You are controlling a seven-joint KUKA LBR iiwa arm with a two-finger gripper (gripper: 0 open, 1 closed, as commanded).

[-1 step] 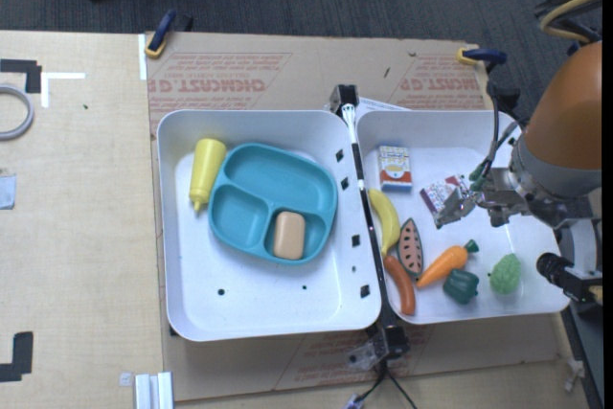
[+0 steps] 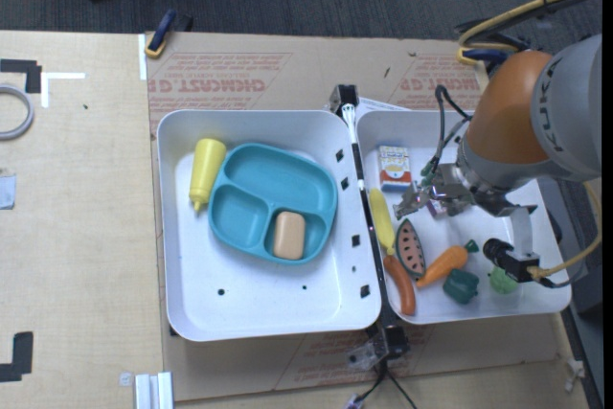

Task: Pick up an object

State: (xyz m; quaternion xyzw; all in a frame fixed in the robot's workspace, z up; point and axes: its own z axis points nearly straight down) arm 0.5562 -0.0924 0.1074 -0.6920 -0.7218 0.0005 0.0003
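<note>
- Arm: grey with an orange band, enters from the right and reaches over the right bin.
- Tool: low over the middle of the right bin, its metal parts pointing left. Whether it is spread or pressed together cannot be told, and no item is seen in it.
- Right bin contents: a small carton near the back, just left of the tool; a banana along the left wall; a watermelon slice just beside the banana; a sausage at the front left; a carrot right of the slice; a dark green pepper touching the carrot's front; a lighter green item near the front right.
- Left bin: holds a blue divided plate with a tan block in its front compartment. A yellow bottle lies against the plate's left edge.
- Counter: cardboard under both bins.
</note>
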